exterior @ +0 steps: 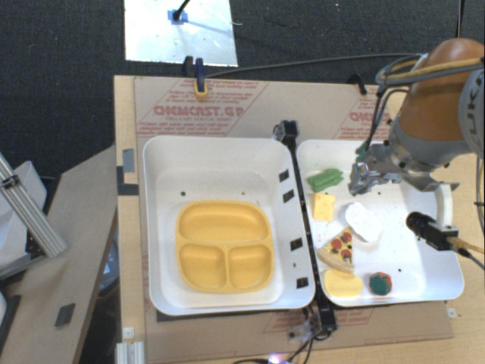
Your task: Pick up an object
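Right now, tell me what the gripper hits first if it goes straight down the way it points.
Probably the bare white floor of the right bin, just right of the green toy. The gripper hangs beside that toy, not clearly over it; depth is hard to judge from this slanted view.

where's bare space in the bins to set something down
Left bin: bare strip along the far wall behind the yellow tray, and narrow margins at its sides. Right bin: crowded near the divider with the green piece, cheese and pizza slice.
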